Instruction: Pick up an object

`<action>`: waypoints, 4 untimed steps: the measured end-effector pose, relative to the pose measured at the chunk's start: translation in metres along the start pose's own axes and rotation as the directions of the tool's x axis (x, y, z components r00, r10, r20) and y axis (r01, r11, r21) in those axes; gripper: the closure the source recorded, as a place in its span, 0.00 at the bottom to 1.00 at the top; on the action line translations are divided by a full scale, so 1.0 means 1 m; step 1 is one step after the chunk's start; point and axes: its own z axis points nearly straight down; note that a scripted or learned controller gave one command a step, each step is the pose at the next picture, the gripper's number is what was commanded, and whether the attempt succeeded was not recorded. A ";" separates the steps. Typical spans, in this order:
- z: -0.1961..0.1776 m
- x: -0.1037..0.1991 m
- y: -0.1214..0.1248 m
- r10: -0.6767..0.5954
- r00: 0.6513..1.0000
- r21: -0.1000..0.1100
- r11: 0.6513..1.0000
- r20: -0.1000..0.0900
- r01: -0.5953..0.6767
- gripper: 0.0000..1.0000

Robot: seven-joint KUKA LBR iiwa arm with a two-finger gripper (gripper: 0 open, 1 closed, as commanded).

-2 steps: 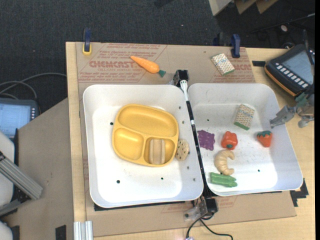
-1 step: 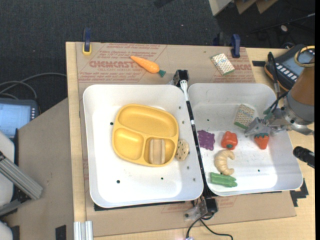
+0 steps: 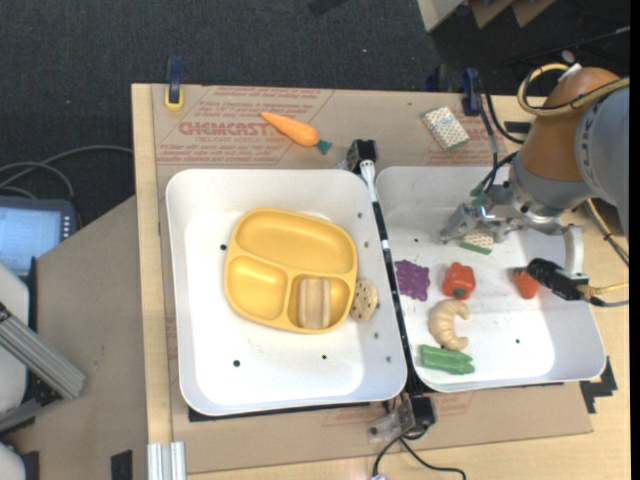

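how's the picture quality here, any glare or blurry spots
Camera view: even overhead light and soft, short shadows; the white bins look bright, near washed out; the yellow tray and croissant are sharp; the end effector looks slightly soft, details hard to read.

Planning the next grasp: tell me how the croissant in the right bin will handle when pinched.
The croissant looks like moulded toy food, so probably light and stiff. Its curved, tapering shape may let fingers slip off the ends. It lies against the green beans, which would likely get nudged.
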 end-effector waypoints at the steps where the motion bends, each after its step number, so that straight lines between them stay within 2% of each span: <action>1: -0.001 0.024 -0.066 0.010 1.000 0.011 1.000 -0.003 -0.010 0.00; 2: -0.012 0.023 -0.063 0.009 1.000 0.003 1.000 0.001 -0.009 1.00; 3: -0.011 0.023 -0.063 0.010 1.000 0.004 1.000 0.001 -0.010 0.00; 4: -0.001 0.026 -0.122 0.011 1.000 0.011 1.000 -0.002 -0.011 0.00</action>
